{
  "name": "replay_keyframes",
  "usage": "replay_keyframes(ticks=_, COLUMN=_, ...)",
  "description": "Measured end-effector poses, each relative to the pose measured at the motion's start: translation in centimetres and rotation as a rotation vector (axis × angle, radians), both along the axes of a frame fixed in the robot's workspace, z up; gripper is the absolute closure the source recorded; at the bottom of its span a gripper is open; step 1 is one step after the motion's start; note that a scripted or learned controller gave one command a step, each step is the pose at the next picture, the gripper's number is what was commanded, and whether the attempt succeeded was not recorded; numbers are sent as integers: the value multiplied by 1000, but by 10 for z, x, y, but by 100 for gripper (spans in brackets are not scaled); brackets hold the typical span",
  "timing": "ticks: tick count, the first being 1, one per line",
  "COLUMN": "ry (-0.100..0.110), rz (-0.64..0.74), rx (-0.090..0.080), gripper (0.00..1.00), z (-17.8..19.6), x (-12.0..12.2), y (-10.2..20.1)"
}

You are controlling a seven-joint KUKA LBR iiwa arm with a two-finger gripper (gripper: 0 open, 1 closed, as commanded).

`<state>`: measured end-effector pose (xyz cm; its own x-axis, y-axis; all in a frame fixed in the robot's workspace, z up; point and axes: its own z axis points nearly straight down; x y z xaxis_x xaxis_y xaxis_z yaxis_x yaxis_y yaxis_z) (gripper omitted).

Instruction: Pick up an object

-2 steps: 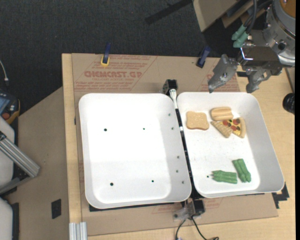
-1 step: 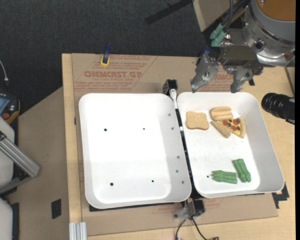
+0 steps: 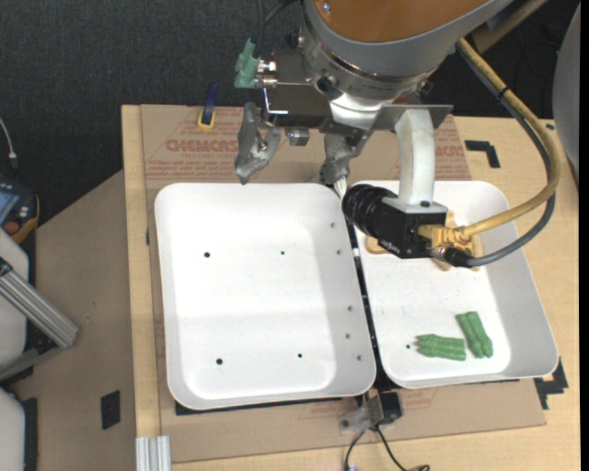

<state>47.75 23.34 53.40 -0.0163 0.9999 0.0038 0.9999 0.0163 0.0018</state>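
Left bin (image 3: pixel 184 276); gripper (image 3: pixel 293 156) above rim

White bins (image 3: pixel 184 276); two green objects (image 3: pixel 457 340); grey arm (image 3: pixel 386 55), orange band (image 3: pixel 386 17); brown cardboard (image 3: pixel 156 147).

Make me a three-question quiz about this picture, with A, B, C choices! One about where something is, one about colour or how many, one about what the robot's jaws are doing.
1. Where are the green pieces?
A. left bin
B. right bin, near corner
C. on the cardboard

2. How many green pieces are there?
A. two
B. five
C. none

3. What are the gripper jaws doing?
A. squeezing a green piece
H. standing apart with nothing between them
C. pressing on the left bin's floor

Answers: 1 B, they lie in the right bin towards its near edge. 2 A, two green shapes lie side by side. 3 H, the jaws hang apart above the far rim of the left bin.
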Motion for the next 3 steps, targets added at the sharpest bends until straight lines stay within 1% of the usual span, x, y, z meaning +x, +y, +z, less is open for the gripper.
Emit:
replay_keyframes(ticks=1, ry=2, rz=-18, rx=-4, gripper=0, z=1, x=2, y=-24)
replay_keyframes(ticks=2, ry=-2, rz=-19, rx=-3, gripper=0, z=0, x=62, y=-15)
replay_keyframes(ticks=3, ry=4, rz=-12, rx=-4, gripper=0, z=2, x=-1, y=-8)
